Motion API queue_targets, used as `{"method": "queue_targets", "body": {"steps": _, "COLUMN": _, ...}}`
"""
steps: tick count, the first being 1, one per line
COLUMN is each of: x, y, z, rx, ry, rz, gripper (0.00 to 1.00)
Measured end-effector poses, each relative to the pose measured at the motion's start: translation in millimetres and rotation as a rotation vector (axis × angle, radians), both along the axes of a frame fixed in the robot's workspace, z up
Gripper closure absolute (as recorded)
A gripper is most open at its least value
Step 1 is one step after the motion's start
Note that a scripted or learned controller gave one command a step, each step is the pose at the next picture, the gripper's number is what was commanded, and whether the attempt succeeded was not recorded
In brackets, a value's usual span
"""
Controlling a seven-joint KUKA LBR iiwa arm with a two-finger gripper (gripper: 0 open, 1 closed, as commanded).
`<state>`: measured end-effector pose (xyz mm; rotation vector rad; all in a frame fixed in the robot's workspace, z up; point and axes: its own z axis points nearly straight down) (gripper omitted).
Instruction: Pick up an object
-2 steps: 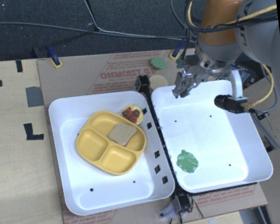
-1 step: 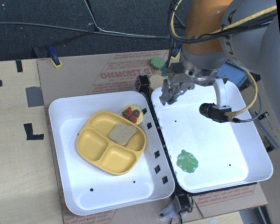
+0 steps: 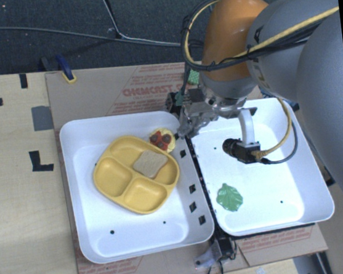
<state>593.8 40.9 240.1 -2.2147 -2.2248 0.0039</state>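
arm over the bin divider, food pieces in both bins

nearest, a green leafy piece lies alone in the right bin. in the left bin a yellow divided plate carries a toast slice; red berries sit at its far edge. the gripper is seen just beside them; its state cannot be told. red print on the cardboard beyond is unreadable.

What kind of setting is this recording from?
Probably a lab bench for robot grasping trials: two white bins on taped cardboard, toy food on a yellow divided plate, loose cables.
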Motion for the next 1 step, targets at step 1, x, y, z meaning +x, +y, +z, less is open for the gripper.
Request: {"method": "queue_targets", "body": {"steps": 1, "x": -27.5, "y": 42.5, "z": -10.8, "rx": 0.0, "ry": 0.001, "rz": 0.0, "gripper": 1.0}}
